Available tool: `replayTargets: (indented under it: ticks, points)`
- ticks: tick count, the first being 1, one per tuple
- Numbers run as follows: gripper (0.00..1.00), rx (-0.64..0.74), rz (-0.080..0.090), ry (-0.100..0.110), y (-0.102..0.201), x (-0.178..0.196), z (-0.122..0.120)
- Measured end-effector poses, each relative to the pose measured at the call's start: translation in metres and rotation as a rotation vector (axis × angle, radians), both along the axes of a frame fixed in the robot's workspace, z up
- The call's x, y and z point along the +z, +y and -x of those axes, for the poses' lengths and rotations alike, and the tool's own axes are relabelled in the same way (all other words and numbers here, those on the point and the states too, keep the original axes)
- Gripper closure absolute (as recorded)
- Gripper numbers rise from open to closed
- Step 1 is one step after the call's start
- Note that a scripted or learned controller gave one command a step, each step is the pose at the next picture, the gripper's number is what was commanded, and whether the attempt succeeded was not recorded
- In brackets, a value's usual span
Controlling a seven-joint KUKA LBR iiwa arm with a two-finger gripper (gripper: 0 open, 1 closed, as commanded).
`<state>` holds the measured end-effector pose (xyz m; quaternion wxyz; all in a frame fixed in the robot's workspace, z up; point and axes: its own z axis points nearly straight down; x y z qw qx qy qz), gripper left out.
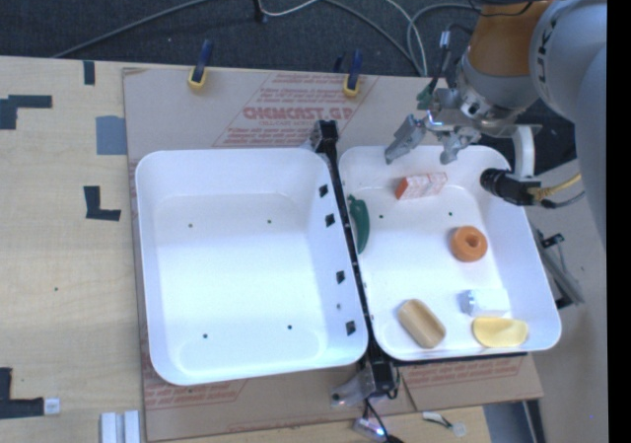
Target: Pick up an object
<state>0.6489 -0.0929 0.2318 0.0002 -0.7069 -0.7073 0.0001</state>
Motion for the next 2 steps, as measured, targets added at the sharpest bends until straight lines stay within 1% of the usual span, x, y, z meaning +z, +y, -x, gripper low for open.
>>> replayTargets:
  ticks: [1,2]
  points:
    - [0.0,-0.005,0.0,0.011,-0.041,-0.149,0.074]
    - [0.0,-0.002,0.003,-0.007,-0.087,-0.063,0.025]
